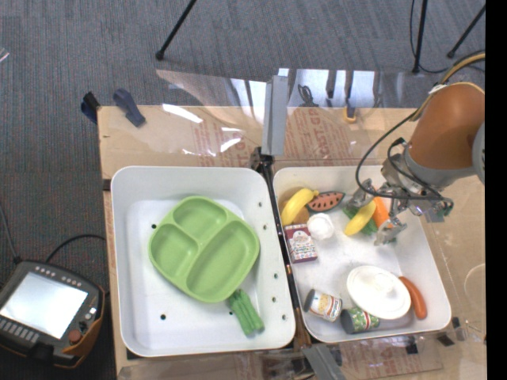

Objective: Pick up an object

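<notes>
I see two white bins (127, 212) on a cardboard-topped bench (182, 137), grey carpet (79, 38) around; the gripper's (390, 226) grip I cannot tell.

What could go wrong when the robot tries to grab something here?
1. The tool hangs over a tight cluster: a banana and an orange piece lie pressed together, so it might pinch both or knock one aside.
2. That cluster sits near the right bin's far wall, so a nudged piece could jam against it.
3. The banana is curved and smooth, and might slip out.
</notes>
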